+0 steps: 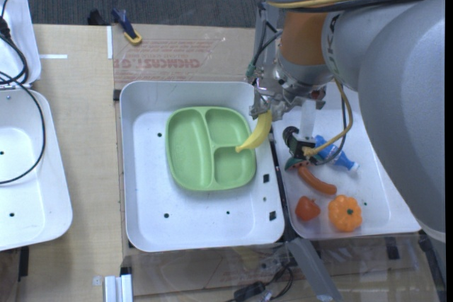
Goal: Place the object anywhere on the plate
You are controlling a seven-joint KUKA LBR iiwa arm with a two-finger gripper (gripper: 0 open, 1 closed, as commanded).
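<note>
The gripper (266,109) was in the middle of the frame, a little right of center, at the top right edge of the left bin (141,223). It was clamped on the top end of a yellow banana (256,135). The banana hung down from the gripper and slanted to the lower left. Its low tip was over the right side of the green plate (205,148), near the ridge between two of the plate's parts. It was hard to tell if the tip touched the plate or not. The green plate lay in the middle of the left bin and had three parts. In the right bin (382,212), at the lower right of the frame, lay an orange pumpkin (345,213), a small red thing (307,208), a red-orange sausage shape (316,181) and a blue thing (331,152), all well apart from the banana. On the desk above the left bin, in the upper middle of the frame, lay a brown cardboard sheet (177,56). It had red writing on it, but the writing was upside down and too faint to read.
</note>
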